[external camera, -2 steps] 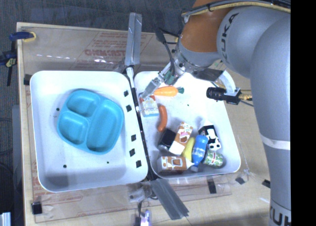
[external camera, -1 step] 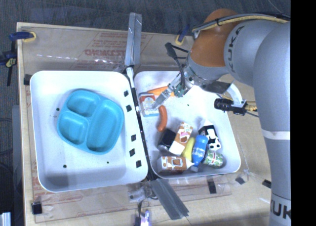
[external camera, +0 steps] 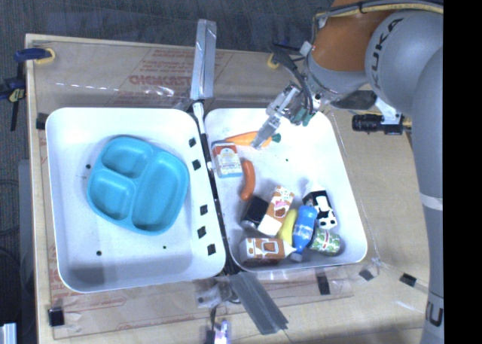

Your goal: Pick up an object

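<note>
Gripper [external camera: 265,138] at flat orange piece [external camera: 242,138]

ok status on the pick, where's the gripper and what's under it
Gripper low in right bin, at orange piece. Nothing seen between its fingers. Toy pile crowds the bin's near side.

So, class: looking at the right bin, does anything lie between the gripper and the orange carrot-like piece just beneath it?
Nothing visible does. The gripper hangs at the far end of the right bin, directly over the orange piece; the other toys are clustered nearer the bin's front.
</note>
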`<state>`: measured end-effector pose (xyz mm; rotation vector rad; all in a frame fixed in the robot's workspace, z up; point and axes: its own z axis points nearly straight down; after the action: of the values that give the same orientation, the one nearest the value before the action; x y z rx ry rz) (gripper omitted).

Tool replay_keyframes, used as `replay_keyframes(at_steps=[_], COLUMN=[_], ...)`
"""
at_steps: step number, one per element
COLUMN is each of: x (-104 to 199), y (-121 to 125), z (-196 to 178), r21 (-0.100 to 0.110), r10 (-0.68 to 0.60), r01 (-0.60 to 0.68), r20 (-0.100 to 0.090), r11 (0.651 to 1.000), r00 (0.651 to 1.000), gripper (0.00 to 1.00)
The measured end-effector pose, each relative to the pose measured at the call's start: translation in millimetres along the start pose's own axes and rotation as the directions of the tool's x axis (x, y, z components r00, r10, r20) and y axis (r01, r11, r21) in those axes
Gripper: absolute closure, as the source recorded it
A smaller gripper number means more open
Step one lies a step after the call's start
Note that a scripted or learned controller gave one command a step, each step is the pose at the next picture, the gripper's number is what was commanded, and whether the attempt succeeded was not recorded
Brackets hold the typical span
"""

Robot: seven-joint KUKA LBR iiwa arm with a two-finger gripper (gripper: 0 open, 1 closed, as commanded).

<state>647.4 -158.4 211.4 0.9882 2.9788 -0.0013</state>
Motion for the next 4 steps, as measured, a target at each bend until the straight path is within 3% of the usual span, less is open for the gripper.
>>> replay_keyframes(at_steps=[1,2,3,4], x=[-9,18,0,-1], y=[-15,-36,-9,-8], z=[3,17,113,102], r21=[0.0,0.002,-0.003,-0.004], r10=[0.029,0.028,-0.067,-0.07], r01=[-0.029,-0.028,0.067,0.07], r20=[0.001,-0.003,0.0,0.002], r11=[1.0,1.0,0.998,0.998], r00=[1.0,1.0,0.998,0.998], gripper=[0.0,0.0,0.0,1.0])
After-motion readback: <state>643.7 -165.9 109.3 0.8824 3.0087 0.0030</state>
